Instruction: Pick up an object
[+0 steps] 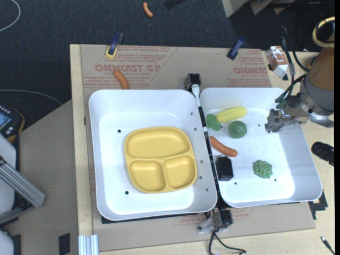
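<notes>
I see the jaws (276,120) over the right bin (297,187), near its upper right edge; whether they are spread or pressed together I cannot tell, and nothing is visible between them. The nearest objects lie to their left: a corn cob (232,113), a green ball (237,129) just below it, a green leafy piece (213,122) by the divider. A sausage (223,146) and a black block (224,168) sit lower left, a broccoli floret (262,168) below the jaws, all apart from them. The left bin (106,142) holds a yellow divided tray (159,158). Another sausage (121,79) lies on the tabletop (85,68).
</notes>
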Robot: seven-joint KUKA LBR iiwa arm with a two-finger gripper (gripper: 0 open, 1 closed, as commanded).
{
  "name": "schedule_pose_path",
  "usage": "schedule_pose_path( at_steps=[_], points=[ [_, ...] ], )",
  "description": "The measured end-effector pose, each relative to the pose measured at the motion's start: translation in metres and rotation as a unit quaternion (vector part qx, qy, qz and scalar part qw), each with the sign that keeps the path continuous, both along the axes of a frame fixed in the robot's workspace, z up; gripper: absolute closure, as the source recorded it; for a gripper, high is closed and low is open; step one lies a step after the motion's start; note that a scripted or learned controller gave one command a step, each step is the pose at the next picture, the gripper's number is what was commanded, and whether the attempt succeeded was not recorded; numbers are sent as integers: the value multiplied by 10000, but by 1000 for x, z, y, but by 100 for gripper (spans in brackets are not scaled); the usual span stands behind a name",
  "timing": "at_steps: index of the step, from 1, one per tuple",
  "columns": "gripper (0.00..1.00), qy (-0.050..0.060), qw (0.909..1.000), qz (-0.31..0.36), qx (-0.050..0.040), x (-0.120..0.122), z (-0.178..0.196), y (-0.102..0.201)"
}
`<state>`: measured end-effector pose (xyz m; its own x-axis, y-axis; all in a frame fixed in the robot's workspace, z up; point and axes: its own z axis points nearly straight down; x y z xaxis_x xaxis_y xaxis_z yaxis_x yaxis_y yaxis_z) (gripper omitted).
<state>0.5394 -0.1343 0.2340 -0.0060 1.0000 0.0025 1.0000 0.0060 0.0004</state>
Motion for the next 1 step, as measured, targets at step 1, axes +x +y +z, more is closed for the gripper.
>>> schedule_pose_path(
  at_steps=[1],
  points=[
    [100, 12, 10000, 0, 3, -2, -1, 50]
  ],
)
